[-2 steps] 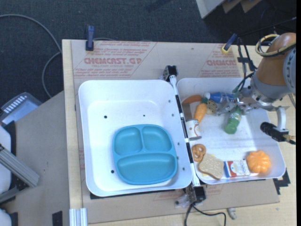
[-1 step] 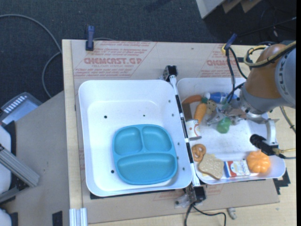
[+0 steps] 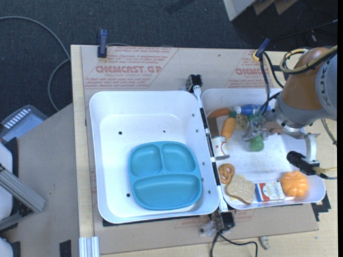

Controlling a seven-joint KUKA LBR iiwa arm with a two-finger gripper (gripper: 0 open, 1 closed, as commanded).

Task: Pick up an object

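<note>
Nearest you along the front of the right bin [image 3: 321, 194] there's a slice of bread [image 3: 240, 188], a small carton [image 3: 269, 191] with red and blue print I can't read, and an orange pumpkin-looking thing [image 3: 295, 183]. Just behind the bread sits a pretzel [image 3: 226, 171]. The left bin [image 3: 107, 143] has a blue divided plate [image 3: 165, 174] lying flat in its front half.

Move back a bit and you've got the arm [image 3: 305, 92] coming in from the right, orange band up top, wrist bent down into the middle of the right bin. Your gripper [image 3: 254, 134] is low over a green object [image 3: 257, 143], basically right on top of it. Whether the fingers are apart or together, can't tell from this angle, it's a blur of metal. Nothing visibly pinched between them.

Beside the gripper to the left: a carrot [image 3: 229, 127] standing tilted, a brown sausage-ish piece [image 3: 218, 113], a small can [image 3: 220, 146] against the bin wall, and a blue-capped bottle [image 3: 247, 110] behind.

Furthest back, the cardboard sheet [image 3: 128, 68] under the bins reads "CHEMCAST GP" in red. A blue clamp [image 3: 102, 42] sits on its far edge.
</note>
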